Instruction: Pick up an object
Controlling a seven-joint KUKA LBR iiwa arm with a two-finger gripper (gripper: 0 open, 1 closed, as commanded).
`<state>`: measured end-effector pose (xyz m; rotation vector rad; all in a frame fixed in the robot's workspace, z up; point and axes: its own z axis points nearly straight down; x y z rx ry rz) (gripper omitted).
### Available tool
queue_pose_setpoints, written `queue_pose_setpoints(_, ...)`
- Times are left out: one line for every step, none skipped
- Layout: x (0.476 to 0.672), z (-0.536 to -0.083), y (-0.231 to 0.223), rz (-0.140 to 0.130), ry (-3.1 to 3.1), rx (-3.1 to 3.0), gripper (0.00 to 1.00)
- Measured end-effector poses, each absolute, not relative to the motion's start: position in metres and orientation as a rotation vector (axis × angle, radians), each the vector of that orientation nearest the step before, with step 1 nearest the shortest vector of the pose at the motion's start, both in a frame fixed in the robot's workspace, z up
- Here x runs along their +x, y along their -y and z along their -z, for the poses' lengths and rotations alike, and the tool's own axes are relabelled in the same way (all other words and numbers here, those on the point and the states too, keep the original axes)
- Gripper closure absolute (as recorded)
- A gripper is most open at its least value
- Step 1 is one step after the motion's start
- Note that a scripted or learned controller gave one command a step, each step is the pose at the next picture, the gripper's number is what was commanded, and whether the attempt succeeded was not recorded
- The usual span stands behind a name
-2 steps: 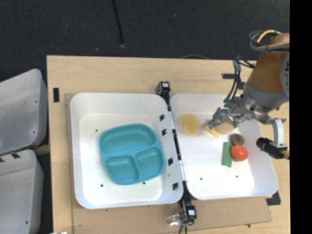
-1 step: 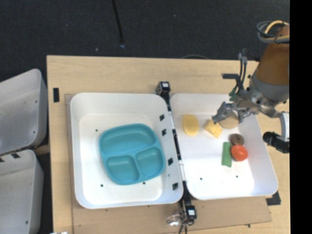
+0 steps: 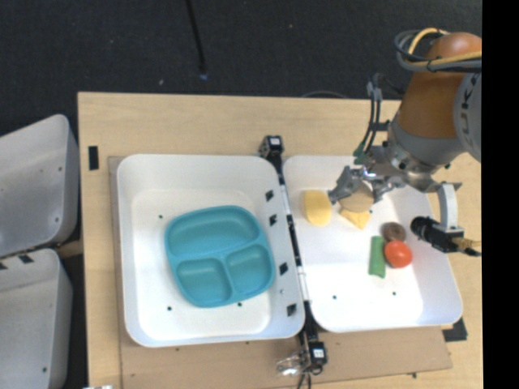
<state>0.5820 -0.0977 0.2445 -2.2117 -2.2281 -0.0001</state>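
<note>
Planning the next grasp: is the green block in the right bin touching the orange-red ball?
Touching. In the camera view, the green block and the orange-red ball sit side by side with no white floor between them.

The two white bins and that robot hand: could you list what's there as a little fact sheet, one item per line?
left bin: holds a teal divided plate
right bin: holds the small items
yellow lump: near the divider
yellow wedge: just right of the lump, under the hand
green block: mid-bin, touching the orange-red ball
orange-red ball: right of the green block
brown round piece: just above the ball
hand: over the yellow wedge, grip unclear
</note>
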Motion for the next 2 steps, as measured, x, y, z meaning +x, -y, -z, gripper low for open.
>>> queue_pose_setpoints(0.578,-0.252,0.047,-0.003,2.227,-2.21,1.0)
queue_pose_setpoints(0.581,-0.248,-0.016,-0.006,2.226,-2.207,1.0)
